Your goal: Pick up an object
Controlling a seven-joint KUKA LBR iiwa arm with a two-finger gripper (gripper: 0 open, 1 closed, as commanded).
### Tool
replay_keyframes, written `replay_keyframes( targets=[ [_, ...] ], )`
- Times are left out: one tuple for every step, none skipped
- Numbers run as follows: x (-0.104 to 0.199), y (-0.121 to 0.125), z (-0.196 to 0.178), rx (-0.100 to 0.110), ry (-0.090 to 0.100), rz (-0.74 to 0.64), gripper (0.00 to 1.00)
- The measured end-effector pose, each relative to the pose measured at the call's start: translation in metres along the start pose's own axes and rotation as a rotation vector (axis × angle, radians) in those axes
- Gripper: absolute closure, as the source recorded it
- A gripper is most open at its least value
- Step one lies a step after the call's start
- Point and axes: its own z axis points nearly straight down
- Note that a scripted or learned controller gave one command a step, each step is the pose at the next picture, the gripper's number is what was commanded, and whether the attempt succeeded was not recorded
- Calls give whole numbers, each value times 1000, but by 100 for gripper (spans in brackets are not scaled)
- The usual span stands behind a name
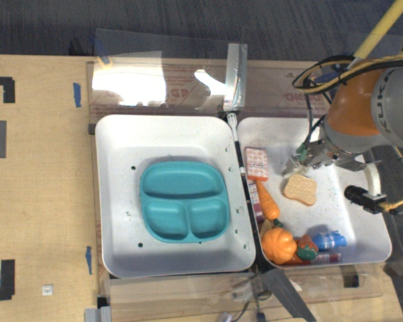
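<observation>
Bread slice point(300, 190) lies mid right bin point(369, 247), carrot point(268, 203) and pumpkin point(278, 244) to its left. Gripper point(301, 164) sits at its upper edge; grip state cannot tell. Advice: centre over slice, descend straight, clear of carrot.

bread slice point(300, 189) | tan, flat | right bin, near its middle | just beside carrot point(268, 202)

Wooden bench point(33, 200), two white bins point(114, 146)
</observation>
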Motion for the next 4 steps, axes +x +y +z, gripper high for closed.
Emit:
replay_keyframes(
  targets=[
    [49, 28, -90, 3, 3, 94, 100],
    [48, 26, -86, 10, 3, 96, 0],
    [36, -36, -16, 18, 5, 103, 0],
    [36, -33, -29, 8, 3, 102, 100]
  ],
)
